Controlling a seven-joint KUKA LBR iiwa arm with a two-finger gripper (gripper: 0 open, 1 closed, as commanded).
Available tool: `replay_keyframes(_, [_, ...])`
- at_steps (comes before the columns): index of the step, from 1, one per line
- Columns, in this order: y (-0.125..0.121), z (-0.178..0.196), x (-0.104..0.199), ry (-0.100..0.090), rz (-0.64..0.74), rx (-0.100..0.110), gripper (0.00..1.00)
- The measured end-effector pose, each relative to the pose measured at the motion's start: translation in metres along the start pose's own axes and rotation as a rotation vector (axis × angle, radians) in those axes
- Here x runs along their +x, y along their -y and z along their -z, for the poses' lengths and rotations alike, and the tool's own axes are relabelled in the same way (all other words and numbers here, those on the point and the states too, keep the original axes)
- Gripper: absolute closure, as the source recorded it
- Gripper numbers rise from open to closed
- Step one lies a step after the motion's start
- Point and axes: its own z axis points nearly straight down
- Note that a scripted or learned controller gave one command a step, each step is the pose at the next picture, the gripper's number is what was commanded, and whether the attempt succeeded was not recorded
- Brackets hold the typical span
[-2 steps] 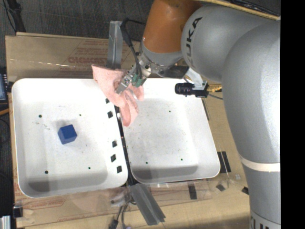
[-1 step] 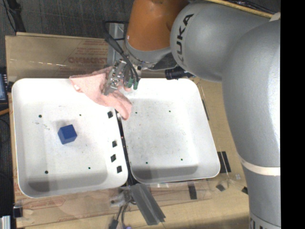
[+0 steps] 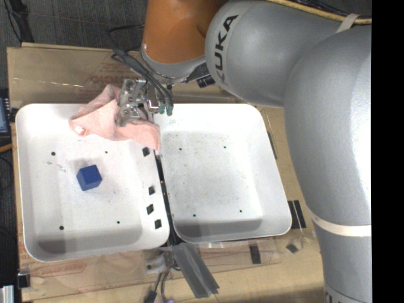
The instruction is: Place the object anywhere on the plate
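Overhead slanted view of a brown, cardboard-covered surface [image 3: 57,65] carrying two shallow white plastic bins side by side. The grey arm [image 3: 297,49] with its orange band [image 3: 173,24] reaches in from the right and ends in a metallic two-finger tool [image 3: 131,109], which sits over the far edge of the left bin [image 3: 38,232]. A crumpled pale pink cloth [image 3: 104,115] lies directly at the tool, bunched around and beneath it and spreading to both sides along the bin's far wall; its right-hand fold droops toward the divide between the bins. The tool's tips are in contact with the cloth, but whether it is wide, narrow, or closed on the fabric cannot be told, since the cloth folds and cabling [image 3: 151,84] obscure the tips. A small blue cube [image 3: 89,177] rests on the floor of the same bin, nearer the camera than the tool and slightly to its left, well apart from both cloth and tool. The right bin [image 3: 265,219] lies beside the tool on its right. Small black marks [image 3: 151,208] run along the left bin's inner right wall, near the divide.
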Motion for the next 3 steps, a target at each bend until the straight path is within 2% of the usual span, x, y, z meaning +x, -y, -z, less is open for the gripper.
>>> replay_keyframes(1, [-0.05, 0.008, 0.013, -0.001, 0.005, 0.0, 1.0])
replay_keyframes(2, [-0.102, 0.0, 0.018, 0.001, 0.005, 0.0, 1.0])
replay_keyframes(3, [-0.102, 0.001, 0.018, 0.002, 0.005, -0.001, 0.0])
